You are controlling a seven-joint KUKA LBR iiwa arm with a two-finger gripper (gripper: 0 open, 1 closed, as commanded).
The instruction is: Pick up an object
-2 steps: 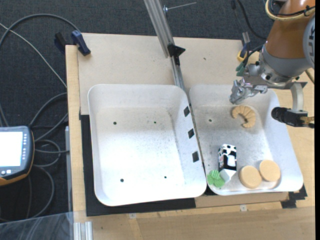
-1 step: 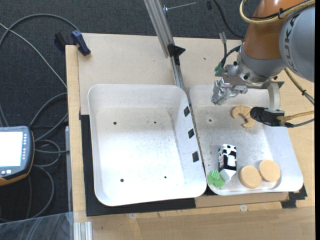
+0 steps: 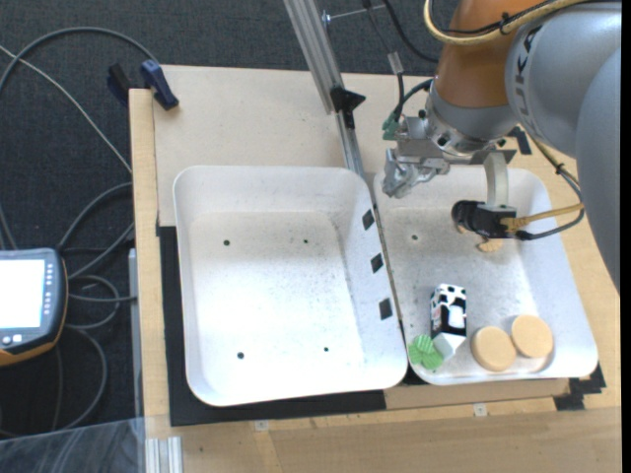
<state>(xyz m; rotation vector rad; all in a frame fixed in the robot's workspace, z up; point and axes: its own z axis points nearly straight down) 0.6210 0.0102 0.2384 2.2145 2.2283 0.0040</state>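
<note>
My gripper hangs over the far left corner of the right bin, close to the divider between the two bins, with nothing visibly in it. A black-and-white patterned box lies near the bin's front edge, well below the gripper. A small green object sits at the box's lower end, in the front left corner. Two round tan discs rest side by side to the right of the box.
The left bin stands beside the right one, their rims meeting at a ridge with black markers. A slanted metal rail runs down to the bins' far edge. A blue clamp sits at the bench's far left corner.
</note>
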